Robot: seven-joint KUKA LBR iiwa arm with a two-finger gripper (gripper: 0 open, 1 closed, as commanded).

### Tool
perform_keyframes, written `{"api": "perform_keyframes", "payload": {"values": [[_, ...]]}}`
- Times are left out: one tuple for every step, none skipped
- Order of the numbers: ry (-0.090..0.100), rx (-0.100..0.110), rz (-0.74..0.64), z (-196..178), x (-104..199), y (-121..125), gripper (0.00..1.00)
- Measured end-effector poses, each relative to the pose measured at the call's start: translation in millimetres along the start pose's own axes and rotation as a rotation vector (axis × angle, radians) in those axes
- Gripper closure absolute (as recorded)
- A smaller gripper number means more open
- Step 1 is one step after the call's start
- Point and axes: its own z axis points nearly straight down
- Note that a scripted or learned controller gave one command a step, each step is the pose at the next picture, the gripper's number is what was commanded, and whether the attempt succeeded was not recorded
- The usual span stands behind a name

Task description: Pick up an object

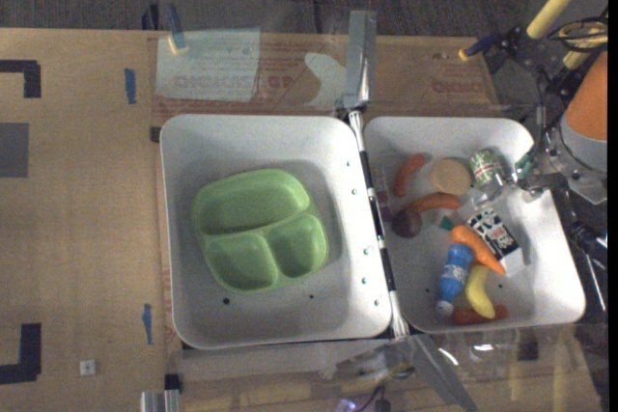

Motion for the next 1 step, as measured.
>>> {"api": "perform_keyframes", "payload": {"values": [[-0.002, -0.003, 0.065, 67.7, 4.4, 106.4, 0.00]]}}
